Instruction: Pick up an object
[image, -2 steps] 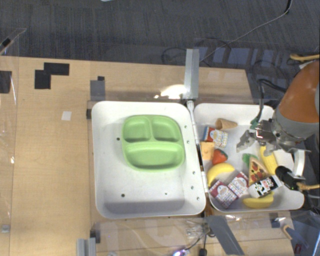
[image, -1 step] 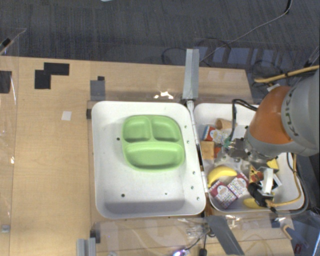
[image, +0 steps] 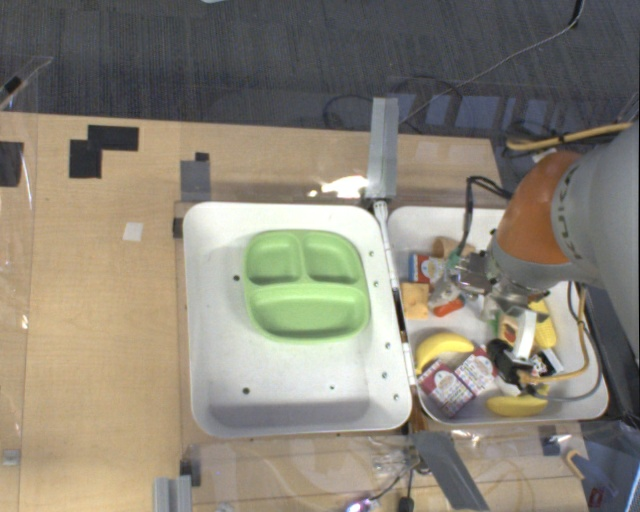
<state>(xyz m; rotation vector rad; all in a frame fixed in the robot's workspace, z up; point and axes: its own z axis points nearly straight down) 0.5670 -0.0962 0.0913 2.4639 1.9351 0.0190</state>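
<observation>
text: none legible | packet (image: 457, 381) print: too small to read

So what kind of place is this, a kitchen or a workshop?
Probably a robotics lab bench: a grey arm reaches over two white bins, one holding a green tray, the other toy food like a banana.

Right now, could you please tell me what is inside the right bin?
The right bin holds two bananas, small packets and cartons; the arm covers its far right items.

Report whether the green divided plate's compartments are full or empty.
Empty. The green divided plate in the left bin shows bare green in all three compartments; the food items lie in the right bin.
</observation>
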